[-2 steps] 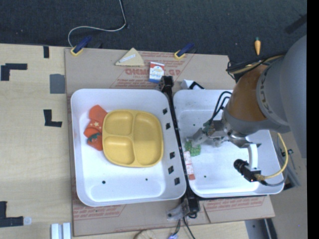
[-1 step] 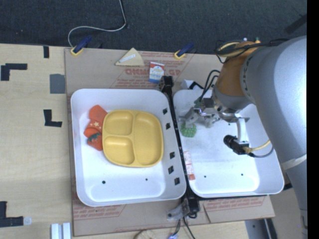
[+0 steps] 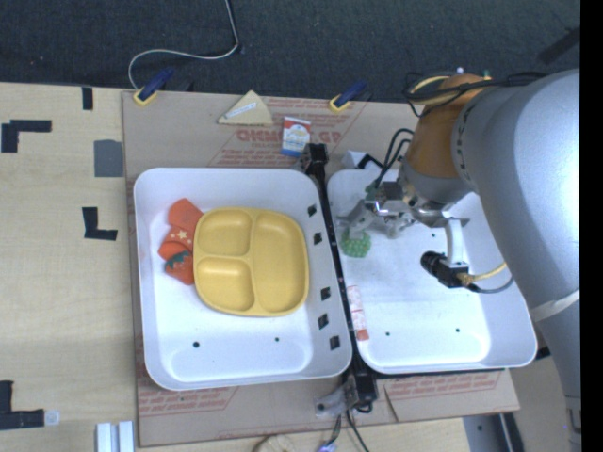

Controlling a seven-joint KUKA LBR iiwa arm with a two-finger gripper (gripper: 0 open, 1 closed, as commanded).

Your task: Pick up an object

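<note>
In the right bin (image 3: pixel 443 337), a small green object (image 3: pixel 356 245) lies close to the left wall. My gripper (image 3: pixel 362 220) reaches in from the right and hangs just above and behind the green object, very near it. The grey arm with its orange band (image 3: pixel 443 139) covers the bin's far right part. I see nothing held in the gripper. In the left bin (image 3: pixel 236 356), a yellow divided plate (image 3: pixel 252 259) rests in the middle. An orange and red toy (image 3: pixel 179 241) lies against the plate's left side.
A black divider (image 3: pixel 328 252) runs between the two bins. Behind the bins on the cardboard stand a small red, white and blue box (image 3: pixel 296 137) and a pale wedge (image 3: pixel 247 109). Blue clips (image 3: pixel 151 88) hold the cardboard's back edge.
</note>
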